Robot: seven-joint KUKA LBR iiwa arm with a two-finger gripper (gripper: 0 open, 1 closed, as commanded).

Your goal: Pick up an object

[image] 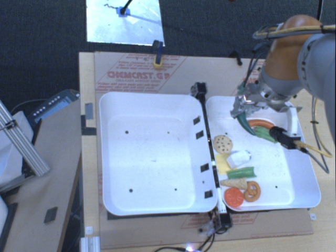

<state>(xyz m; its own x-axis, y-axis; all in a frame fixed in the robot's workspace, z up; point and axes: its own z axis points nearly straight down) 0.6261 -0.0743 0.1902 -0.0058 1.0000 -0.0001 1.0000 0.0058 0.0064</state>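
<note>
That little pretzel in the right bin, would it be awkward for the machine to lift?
Probably light: the pretzel looks like small toy food. It lies flat, so rolling seems unlikely. Its holes and thin loops may give little to grip, and the tomato slice crowding it could get nudged.

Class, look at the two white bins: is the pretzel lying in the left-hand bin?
No. The pretzel lies in the right bin, near its front edge beside the tomato slice.

This is a robotics lab, not a home: two white bins point(152, 156) sit on a plywood tabletop point(136, 72) with cardboard beneath, a grey and orange robot arm point(294, 51) trails cables, and dark carpet point(42, 35) covers the floor.
</note>
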